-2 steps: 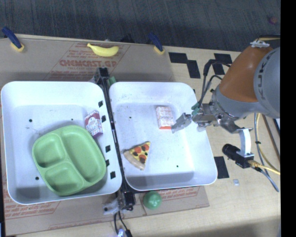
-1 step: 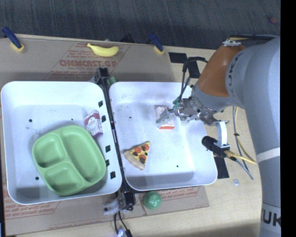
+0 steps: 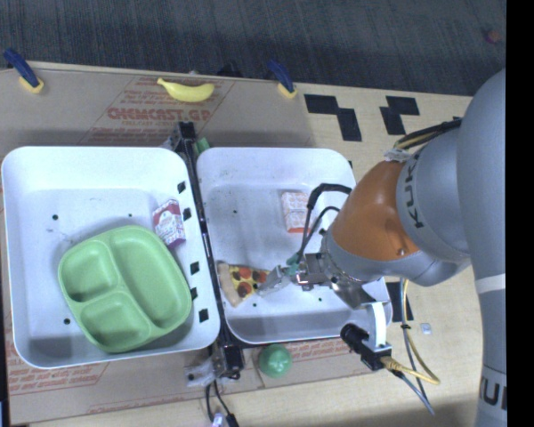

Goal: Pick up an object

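Note:
My gripper (image 3: 280, 278) is low in the right bin (image 3: 249, 172), reaching in from the right under the orange wrist band. Its fingertips sit just right of a pizza-slice toy (image 3: 238, 283) lying near the bin's front left corner. A small orange and white packet (image 3: 295, 210) lies further back in the same bin. In the left bin (image 3: 36, 185) a green divided plate (image 3: 125, 287) lies at the front, with a red and white carton (image 3: 168, 221) behind its right edge.
A yellow banana (image 3: 186, 88) lies on the cardboard behind the bins. A green ball (image 3: 274, 360) rests on the bench in front of the right bin. Blue clamps (image 3: 24, 71) hold the cardboard's back edge. The black divider clip (image 3: 189, 140) stands between the bins.

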